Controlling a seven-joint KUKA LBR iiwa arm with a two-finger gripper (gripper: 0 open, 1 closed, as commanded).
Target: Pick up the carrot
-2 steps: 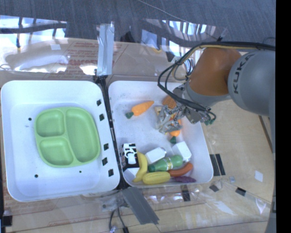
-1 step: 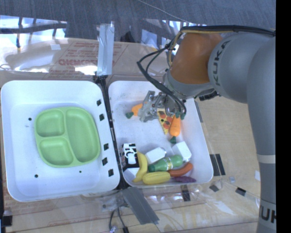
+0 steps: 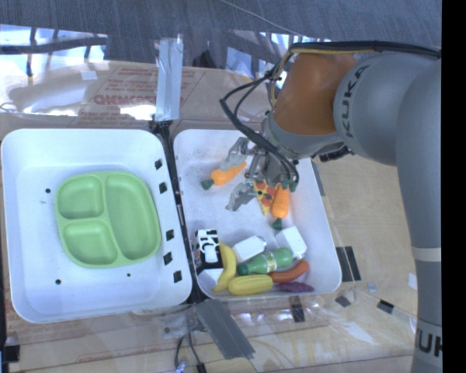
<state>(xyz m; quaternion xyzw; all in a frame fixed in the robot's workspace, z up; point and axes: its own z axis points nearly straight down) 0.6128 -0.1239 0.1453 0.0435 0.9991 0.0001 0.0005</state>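
Note:
A small orange carrot [image 3: 225,174] with a green stem end lies in the upper part of the right bin [image 3: 320,208]. My gripper [image 3: 237,178] hangs over it from the right, open, one grey finger [image 3: 234,156] just above the carrot and the other finger [image 3: 238,199] below it. Whether the fingers touch the carrot I cannot tell. A second, fatter carrot [image 3: 280,202] lies just right of the gripper, under the wrist, stem end toward the front.
The right bin's front holds a banana [image 3: 227,264], a yellow piece [image 3: 250,284], a green bottle [image 3: 266,261], white blocks [image 3: 293,241], a red piece [image 3: 292,271] and a black-and-white cube [image 3: 209,247]. A green divided plate [image 3: 107,217] sits in the left bin [image 3: 23,169].

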